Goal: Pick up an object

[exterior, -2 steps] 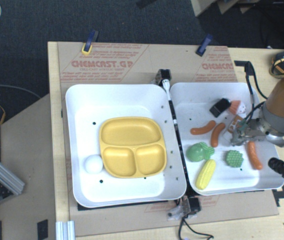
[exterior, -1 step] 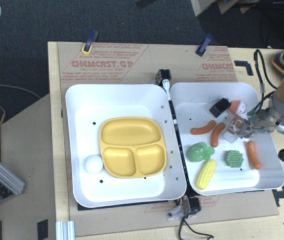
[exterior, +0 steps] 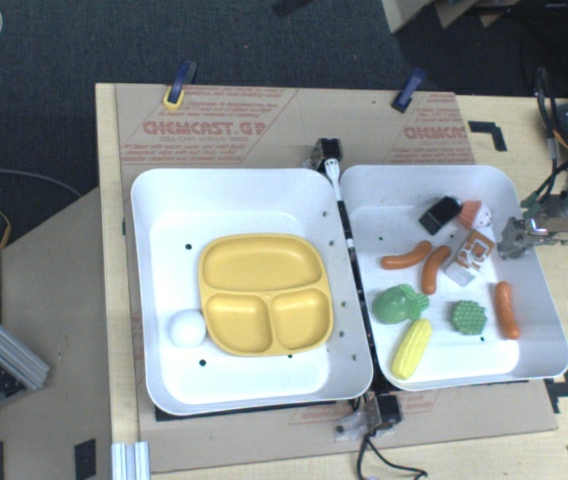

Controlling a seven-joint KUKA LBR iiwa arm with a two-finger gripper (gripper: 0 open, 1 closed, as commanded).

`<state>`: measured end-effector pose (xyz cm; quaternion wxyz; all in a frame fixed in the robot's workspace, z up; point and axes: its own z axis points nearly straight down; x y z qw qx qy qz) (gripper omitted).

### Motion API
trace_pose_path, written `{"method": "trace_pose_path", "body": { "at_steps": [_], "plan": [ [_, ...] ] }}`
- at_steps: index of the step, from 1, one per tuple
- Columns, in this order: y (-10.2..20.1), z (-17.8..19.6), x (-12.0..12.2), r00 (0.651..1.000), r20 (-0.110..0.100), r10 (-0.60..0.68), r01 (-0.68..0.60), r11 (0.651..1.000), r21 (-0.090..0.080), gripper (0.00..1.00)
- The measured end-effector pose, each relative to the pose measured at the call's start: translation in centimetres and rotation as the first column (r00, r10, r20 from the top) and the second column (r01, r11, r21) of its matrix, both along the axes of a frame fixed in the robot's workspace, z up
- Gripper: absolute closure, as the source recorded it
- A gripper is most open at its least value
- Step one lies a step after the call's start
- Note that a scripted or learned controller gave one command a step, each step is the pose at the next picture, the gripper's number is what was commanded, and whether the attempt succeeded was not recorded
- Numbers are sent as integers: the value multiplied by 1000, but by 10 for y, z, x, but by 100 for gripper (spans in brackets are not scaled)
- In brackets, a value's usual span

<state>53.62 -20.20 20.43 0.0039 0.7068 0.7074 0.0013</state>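
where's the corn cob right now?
The corn cob lies in the right bin, near its front edge, just below the green pepper and left of the broccoli.

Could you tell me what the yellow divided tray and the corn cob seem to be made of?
The yellow divided tray looks like moulded plastic, smooth and matte, in one even colour with rounded compartments. The corn cob is probably plastic toy food, given its uniform yellow; any surface texture is too small to judge.
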Motion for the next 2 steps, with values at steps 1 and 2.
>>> {"method": "trace_pose_path", "body": {
  "at_steps": [1,2],
  "plan": [
    [0,22,1,1000,-2,1,-1,1000,1,100],
    [53,33,5,1000,-6,6,-6,1000,5,100]
  ]
}}
